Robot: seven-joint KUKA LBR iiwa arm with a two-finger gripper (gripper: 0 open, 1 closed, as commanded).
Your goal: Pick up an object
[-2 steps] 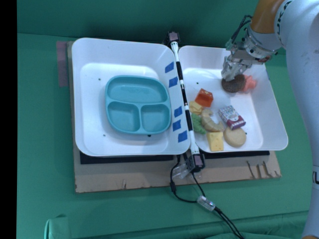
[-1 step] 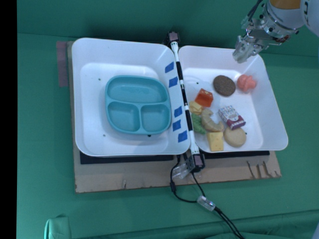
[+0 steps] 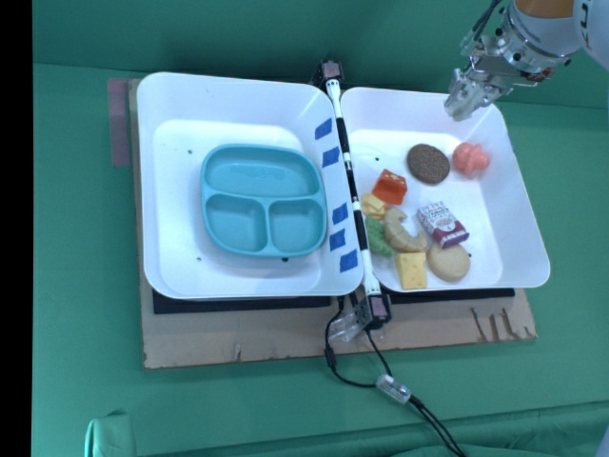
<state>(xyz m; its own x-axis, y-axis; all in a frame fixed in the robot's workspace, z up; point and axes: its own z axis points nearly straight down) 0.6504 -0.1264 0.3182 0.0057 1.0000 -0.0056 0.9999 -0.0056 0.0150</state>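
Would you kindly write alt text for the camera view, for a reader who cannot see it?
A grey robot arm's gripper hovers over the far edge of the right white bin, which holds small toy foods including a brown cookie and a pink piece. The left white bin holds a teal divided plate.

A divided tray [image 3: 262,200] lies in the left bin [image 3: 162,112], food items in the right bin [image 3: 519,217].

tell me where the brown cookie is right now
The brown cookie lies in the right bin, near its far side, just left of the pink ball.
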